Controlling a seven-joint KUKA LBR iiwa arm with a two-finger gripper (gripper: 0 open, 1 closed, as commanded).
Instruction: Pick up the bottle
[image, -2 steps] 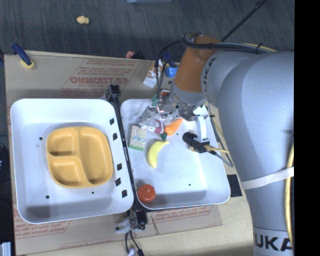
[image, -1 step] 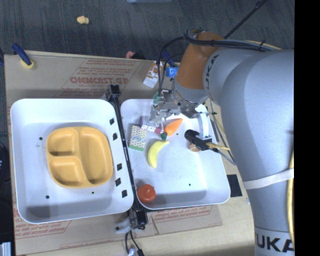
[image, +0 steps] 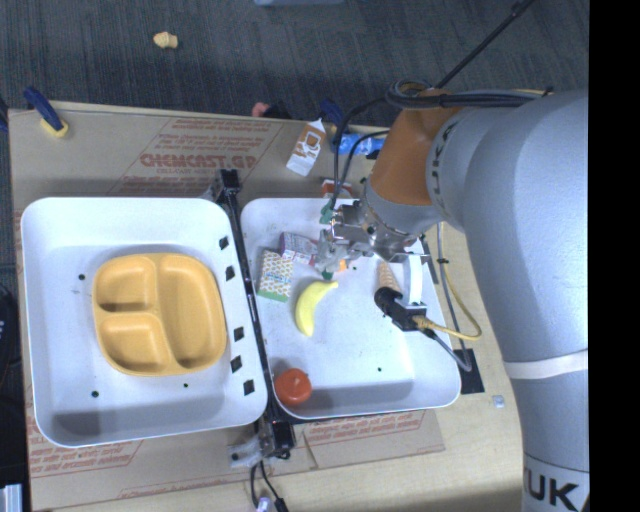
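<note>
Yellow banana (image: 312, 305) lies in the right bin (image: 430, 392). Just above it hangs the gripper (image: 335, 252); I cannot tell its grip.

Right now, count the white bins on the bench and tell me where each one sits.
2. The left bin holds a yellow divided tray. The right bin sits beside it, holding a banana and other small items; the arm hides part of it.

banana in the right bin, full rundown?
The banana is small, plain yellow and smooth, likely plastic. It lies flat and curved near the middle of the right bin, its upper end pointing toward the gripper. A patterned packet lies close on its left; whether they touch is unclear.
</note>
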